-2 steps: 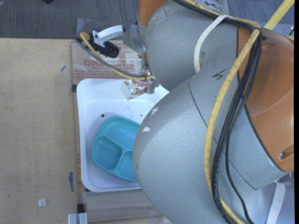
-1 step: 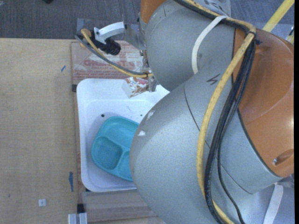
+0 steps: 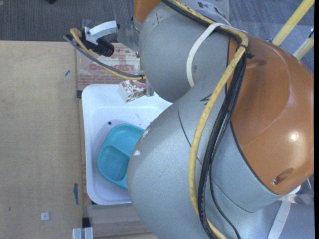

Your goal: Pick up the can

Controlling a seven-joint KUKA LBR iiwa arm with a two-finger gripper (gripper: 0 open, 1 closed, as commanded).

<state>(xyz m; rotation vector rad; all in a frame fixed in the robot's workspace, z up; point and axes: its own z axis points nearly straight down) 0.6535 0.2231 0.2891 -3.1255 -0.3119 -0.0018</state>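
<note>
A small item with white, red and brown print lies at the far edge of the white bin, right against the arm; I cannot tell whether it is the can. The arm's grey and orange body hangs over most of both bins and hides what lies beneath it. A yellow cable loop with a black connector and a white bracket sticks out from the arm's wrist end at the top left.
A teal divided dish sits in the bin, partly under the arm. A printed cardboard sheet lies behind the bin. The wooden bench top stretches to the left, and dark floor lies beyond it.
</note>
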